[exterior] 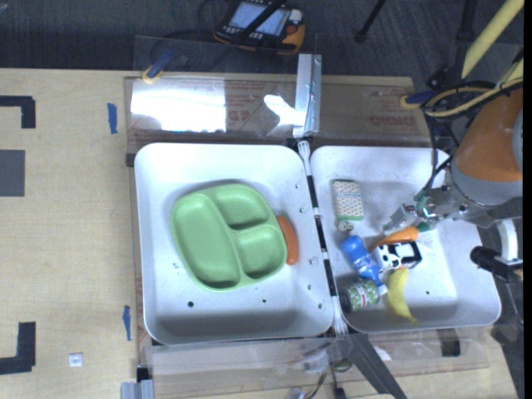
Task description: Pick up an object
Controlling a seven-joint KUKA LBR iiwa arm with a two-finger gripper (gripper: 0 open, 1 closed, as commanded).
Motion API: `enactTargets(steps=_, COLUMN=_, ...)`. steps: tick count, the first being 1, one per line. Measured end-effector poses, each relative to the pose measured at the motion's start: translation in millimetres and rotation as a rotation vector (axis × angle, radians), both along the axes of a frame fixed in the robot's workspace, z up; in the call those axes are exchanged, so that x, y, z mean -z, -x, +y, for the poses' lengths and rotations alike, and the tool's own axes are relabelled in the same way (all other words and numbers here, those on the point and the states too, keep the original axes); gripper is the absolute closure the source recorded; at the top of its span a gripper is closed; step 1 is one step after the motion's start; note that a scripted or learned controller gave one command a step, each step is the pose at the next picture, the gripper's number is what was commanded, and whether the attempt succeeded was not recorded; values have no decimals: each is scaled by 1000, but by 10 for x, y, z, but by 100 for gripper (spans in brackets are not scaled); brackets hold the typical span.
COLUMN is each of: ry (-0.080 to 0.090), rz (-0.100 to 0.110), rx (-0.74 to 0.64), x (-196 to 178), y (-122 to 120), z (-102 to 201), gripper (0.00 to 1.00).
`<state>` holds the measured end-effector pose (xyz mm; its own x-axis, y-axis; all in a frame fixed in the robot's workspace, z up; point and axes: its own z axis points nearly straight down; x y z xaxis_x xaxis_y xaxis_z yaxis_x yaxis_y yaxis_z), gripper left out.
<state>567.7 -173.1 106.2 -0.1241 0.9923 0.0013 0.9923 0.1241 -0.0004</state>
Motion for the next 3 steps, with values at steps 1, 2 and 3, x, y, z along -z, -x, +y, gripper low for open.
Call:
enactTargets(steps=1, ry=2, rz=-7, rx=-140, x=193, y=201, z=125, gripper=0)
enactTargets(steps=2, ry=4, rz=-12, rx=-137, x=82, y=189, z=110, gripper=100)
enactTargets(steps=3, ry=2, rz=-2, rx=-144, x=-867, y=-71, z=808, gripper=100)
